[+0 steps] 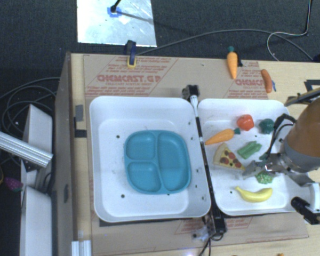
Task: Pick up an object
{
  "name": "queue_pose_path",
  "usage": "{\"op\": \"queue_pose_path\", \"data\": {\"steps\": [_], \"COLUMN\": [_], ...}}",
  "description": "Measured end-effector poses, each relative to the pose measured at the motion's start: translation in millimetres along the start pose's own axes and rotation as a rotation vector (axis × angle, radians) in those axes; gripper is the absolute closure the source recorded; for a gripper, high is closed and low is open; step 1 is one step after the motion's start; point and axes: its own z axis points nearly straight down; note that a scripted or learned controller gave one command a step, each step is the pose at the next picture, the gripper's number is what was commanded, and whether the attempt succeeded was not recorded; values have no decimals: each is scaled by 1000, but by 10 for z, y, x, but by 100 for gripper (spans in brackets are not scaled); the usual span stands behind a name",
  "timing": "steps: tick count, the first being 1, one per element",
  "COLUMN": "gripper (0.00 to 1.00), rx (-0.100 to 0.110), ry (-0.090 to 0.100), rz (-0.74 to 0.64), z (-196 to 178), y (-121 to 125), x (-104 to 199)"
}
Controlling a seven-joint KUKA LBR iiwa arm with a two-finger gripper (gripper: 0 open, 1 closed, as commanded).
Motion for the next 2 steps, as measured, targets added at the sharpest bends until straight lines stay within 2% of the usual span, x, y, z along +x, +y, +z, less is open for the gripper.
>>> {"op": "queue_pose_path", "data": {"steps": [1,2], "gripper": [0,0], "rx": [-10,-14], "ry": [-5,-3], "rz": [-1,-5], "z": [82,80], "y": [466,1388], "x": [142,355]}}
